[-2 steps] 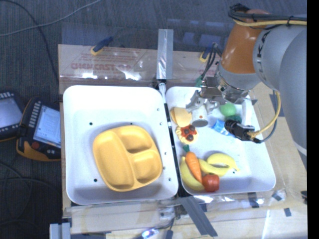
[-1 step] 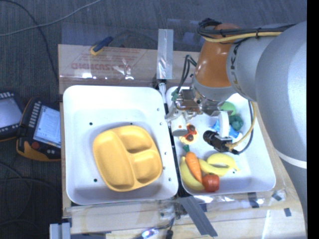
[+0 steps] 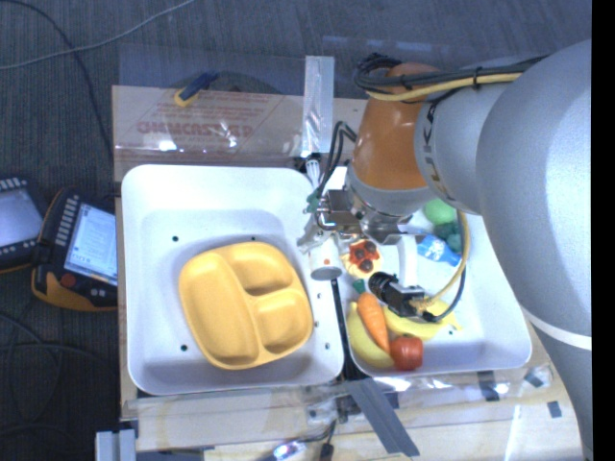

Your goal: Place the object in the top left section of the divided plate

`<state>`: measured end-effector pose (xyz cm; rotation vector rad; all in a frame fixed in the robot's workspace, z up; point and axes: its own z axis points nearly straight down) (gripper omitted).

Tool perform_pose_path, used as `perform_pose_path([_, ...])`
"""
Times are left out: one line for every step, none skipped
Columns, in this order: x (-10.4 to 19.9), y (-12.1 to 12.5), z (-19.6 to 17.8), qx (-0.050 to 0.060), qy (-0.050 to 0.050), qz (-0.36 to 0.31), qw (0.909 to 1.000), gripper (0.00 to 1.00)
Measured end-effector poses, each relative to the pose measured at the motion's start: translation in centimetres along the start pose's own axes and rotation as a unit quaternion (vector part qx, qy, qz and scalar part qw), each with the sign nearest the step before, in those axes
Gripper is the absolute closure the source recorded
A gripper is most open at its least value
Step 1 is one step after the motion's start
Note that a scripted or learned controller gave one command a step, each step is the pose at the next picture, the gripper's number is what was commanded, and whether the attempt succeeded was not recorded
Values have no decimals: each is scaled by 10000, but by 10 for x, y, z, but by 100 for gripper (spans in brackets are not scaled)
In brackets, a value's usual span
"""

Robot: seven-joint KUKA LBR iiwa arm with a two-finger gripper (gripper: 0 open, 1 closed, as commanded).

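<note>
2 bins [image 3: 144, 257], 1 plate [image 3: 245, 301], 1 carrot [image 3: 373, 321], 1 banana [image 3: 370, 351].

Reached in from the right, grey arm [image 3: 538, 161] bulking large across the upper right corner. Carried the orange band [image 3: 389, 152] just above the wrist. Pointed steeply downward, gripper [image 3: 370, 257] lowered beneath the wrist, cables looped alongside.

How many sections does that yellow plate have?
3: the yellow plate in the left bin has one long section down its left side and two smaller ones, upper and lower, on its right.
</note>
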<state>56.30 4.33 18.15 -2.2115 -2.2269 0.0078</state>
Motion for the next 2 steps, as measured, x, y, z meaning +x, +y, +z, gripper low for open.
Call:
perform_pose_path([30, 4, 0, 5, 10, 297, 9996, 100])
perform_pose_path([30, 4, 0, 5, 11, 299, 9996, 0])
